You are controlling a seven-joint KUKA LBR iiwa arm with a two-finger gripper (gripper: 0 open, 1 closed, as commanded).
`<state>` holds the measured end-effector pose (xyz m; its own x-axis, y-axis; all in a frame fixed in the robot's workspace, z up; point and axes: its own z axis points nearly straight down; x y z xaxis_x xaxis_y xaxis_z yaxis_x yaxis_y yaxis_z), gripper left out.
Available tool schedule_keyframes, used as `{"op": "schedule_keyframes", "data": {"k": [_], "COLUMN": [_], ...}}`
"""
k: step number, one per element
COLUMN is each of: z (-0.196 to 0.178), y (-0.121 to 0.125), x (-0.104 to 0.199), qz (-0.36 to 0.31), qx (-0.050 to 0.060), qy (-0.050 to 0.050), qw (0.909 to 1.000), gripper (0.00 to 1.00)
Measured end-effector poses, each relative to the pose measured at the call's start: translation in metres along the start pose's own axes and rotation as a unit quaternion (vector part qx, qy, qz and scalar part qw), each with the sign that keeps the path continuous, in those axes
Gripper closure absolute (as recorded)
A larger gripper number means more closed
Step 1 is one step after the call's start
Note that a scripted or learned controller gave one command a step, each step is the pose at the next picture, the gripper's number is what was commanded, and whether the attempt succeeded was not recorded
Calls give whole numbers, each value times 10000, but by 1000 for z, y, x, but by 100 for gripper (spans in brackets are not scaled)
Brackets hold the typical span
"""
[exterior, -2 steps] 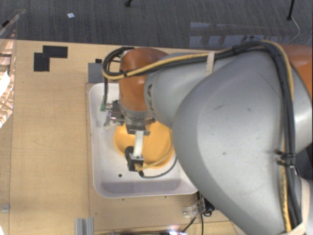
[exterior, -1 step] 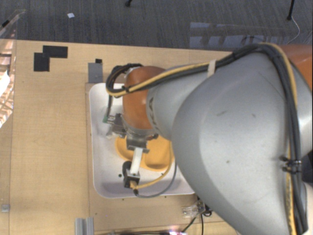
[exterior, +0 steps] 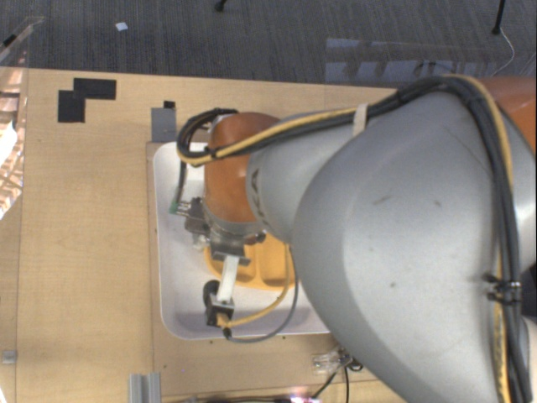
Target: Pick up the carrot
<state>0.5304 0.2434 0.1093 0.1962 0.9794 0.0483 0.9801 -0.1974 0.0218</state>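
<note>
My gripper (exterior: 225, 243) hangs low inside the left white bin (exterior: 170, 259), under the orange wrist band (exterior: 233, 170). Just beneath and to the right of it lies an orange-yellow thing (exterior: 264, 269), flat-looking and partly covered by the wrist. I cannot tell whether that is the carrot. The arm hides whatever sits directly under the gripper.
The big grey arm body (exterior: 403, 250) covers the right side of the bench and the right bin. Bare wooden bench (exterior: 84, 250) lies left of the bin. A small grey block (exterior: 164, 122) and black L-shaped marks (exterior: 84, 97) sit at the back left.
</note>
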Motion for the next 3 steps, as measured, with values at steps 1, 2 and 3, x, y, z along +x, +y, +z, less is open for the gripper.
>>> {"op": "schedule_keyframes", "data": {"k": [1,2,3], "z": [-111,-323,-315], "y": [87,93,92], "x": [14,24,25], "qz": [1448,1675,1666], "qx": [49,5,59], "qy": [-232,-188,-241], "qw": [9892,9857,9857], "gripper": [100,100,0]}}
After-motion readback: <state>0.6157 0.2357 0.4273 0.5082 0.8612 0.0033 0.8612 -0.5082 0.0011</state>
